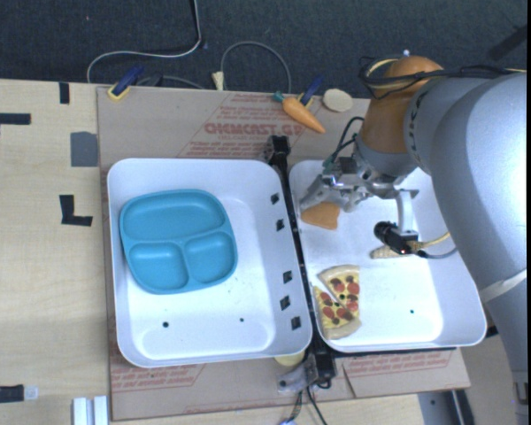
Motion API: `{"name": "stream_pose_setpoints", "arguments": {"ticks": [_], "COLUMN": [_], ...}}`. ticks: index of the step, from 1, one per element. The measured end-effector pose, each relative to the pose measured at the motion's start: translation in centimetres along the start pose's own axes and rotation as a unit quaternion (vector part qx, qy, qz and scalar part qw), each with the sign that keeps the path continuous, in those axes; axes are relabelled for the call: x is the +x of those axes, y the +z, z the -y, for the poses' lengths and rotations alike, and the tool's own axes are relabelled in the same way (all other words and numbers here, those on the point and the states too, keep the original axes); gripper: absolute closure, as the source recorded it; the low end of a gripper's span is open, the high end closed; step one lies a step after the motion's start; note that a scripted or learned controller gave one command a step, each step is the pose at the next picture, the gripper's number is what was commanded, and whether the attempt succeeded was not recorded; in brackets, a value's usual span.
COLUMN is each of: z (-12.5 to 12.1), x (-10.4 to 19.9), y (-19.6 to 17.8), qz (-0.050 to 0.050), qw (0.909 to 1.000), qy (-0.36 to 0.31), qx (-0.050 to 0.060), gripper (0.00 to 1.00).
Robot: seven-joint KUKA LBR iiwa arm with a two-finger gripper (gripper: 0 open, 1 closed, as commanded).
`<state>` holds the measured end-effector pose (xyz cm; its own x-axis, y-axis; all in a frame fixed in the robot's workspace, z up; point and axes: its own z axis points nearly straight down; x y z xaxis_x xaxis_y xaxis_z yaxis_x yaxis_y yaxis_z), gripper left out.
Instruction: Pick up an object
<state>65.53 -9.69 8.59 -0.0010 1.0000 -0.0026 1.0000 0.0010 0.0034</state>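
My gripper [327, 199] hangs low over the back left part of the right bin [425, 326]. It is open, its two metal fingers spread apart. Just below and between the fingertips lies an orange-brown toast-like piece [321, 217] on the bin floor, next to the divider. A pizza slice [339, 301] lies in the bin's front left area. A small beige piece [388, 253] rests near the bin's middle, partly under a black fitting on the arm.
The left bin [203, 335] holds a blue divided plate [177, 240]. A toy carrot [303, 115] and a pale round piece [337, 100] lie on the cardboard behind the bins. The arm's grey bulk covers the right bin's far right side.
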Motion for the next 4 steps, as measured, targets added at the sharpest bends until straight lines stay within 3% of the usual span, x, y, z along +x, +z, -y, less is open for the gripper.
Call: {"name": "stream_pose_setpoints", "arguments": {"ticks": [1,2,3,4], "z": [-0.2,-0.1,1.9,-1.0], "x": [-0.6,-0.3,0.2,0.2], "y": [-1.5,-1.1,0.0,0.1], "qz": [0.006,0.003,0.0,0.0], "qw": [1.0,1.0,1.0,1.0], "qy": [0.001,0.0,0.0,-0.001], "qx": [-0.004,-0.001,-0.001,0.004], "gripper": [1.0,0.0,0.0,0.0]}}
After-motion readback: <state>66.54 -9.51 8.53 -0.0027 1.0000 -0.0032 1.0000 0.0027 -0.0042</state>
